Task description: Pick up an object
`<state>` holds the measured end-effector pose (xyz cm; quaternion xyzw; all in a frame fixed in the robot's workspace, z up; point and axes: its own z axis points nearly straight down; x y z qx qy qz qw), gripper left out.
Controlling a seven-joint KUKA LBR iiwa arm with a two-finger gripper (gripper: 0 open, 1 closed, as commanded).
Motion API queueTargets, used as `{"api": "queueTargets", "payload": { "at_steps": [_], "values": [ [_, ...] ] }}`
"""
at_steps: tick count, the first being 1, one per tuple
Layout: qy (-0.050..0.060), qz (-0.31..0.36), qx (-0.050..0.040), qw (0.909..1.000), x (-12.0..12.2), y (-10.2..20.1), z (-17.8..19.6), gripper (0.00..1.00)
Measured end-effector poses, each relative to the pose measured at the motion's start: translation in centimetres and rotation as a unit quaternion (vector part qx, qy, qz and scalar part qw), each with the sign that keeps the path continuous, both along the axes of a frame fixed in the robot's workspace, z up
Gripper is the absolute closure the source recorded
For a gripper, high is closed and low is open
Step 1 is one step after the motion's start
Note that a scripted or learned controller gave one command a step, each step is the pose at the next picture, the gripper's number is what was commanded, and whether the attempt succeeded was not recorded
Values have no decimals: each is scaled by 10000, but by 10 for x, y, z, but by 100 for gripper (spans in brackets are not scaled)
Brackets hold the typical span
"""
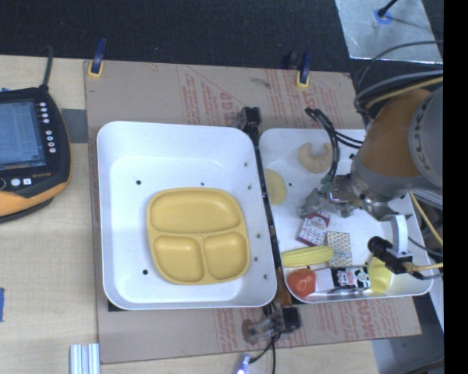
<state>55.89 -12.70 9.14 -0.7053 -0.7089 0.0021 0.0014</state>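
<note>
My gripper point(318, 202) hangs low over the middle of the right bin point(290, 142), with the grey arm and its orange band coming in from the right. Just below it lies a red packet point(313, 229). A pale curved pastry point(315, 157) rests above it near the bin's far wall, and a pale yellow disc point(274, 186) lies to its left. Toward the front lie a checkered packet point(339, 247), a corn cob point(306, 256), a red tomato point(301, 282), a black-and-white item point(349, 278) and a yellow bottle point(380, 276). I see nothing held.
The left bin point(117, 162) holds a yellow divided plate point(197, 234). A tablet-style pendant point(19, 150) lies on the bench at far left. Cables run from the arm over the right bin's right side. Clamps point(303, 67) hold the cardboard at the back.
</note>
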Motion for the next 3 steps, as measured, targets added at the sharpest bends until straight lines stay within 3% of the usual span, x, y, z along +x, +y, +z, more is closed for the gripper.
{"api": "queueTargets", "payload": {
  "at_steps": [1, 2, 3],
  "values": [
    [8, 20, -5, 10000, 0, -1, 10, 100],
    [-17, 7, 13, 10000, 34, 94, 101, 100],
    [-6, -13, 8, 10000, -17, 38, 143, 100]
  ]
}}
